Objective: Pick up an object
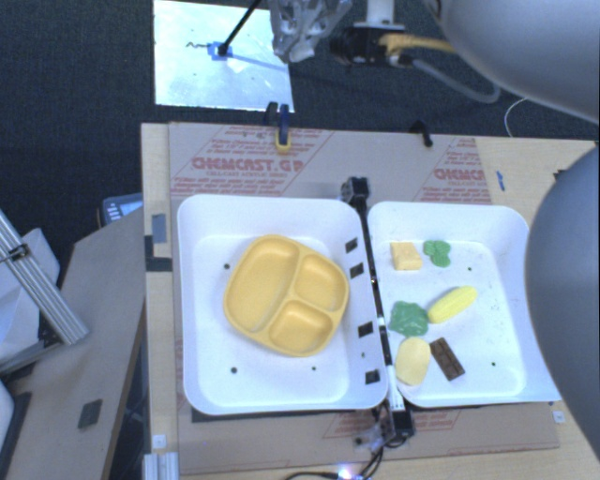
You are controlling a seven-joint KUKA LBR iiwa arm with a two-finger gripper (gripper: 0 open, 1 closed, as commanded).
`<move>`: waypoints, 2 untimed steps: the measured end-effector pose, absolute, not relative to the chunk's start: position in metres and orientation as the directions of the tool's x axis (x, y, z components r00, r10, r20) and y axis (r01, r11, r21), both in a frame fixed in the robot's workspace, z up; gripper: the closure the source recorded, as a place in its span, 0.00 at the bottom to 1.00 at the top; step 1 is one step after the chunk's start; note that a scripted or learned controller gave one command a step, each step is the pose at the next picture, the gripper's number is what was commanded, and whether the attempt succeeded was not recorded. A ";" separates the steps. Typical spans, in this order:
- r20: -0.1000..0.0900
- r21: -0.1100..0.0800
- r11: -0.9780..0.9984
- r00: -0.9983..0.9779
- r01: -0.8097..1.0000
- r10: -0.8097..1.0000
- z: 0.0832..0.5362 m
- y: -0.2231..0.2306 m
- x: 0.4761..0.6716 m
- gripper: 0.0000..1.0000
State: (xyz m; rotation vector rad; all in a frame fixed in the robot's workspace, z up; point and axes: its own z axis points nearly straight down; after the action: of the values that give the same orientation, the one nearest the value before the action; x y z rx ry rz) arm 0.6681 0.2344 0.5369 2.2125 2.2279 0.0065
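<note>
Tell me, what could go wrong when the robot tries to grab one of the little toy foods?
1. The foods sit crowded. The big green piece, yellow corn, pale yellow piece and brown bar nearly touch, so the fingers might bump or pinch a neighbor.
2. The pale yellow piece lies close to the right bin wall by the divider, so the gripper could hit that edge.
3. The gripper is up high, far from the bins, so a slightly wrong descent could miss.

The gripper (302, 28) is cut off by the top edge, blurred. The arm (562, 281) hides the right bin's (487, 225) far side.
</note>
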 end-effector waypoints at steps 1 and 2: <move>0.001 0.001 0.007 -0.007 1.000 1.000 0.528 0.235 0.668 1.00; 0.001 0.001 0.007 -0.007 1.000 1.000 0.520 0.235 0.668 1.00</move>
State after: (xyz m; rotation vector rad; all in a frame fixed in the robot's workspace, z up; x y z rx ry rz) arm 0.6680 0.2346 0.5205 2.2136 2.2292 0.0019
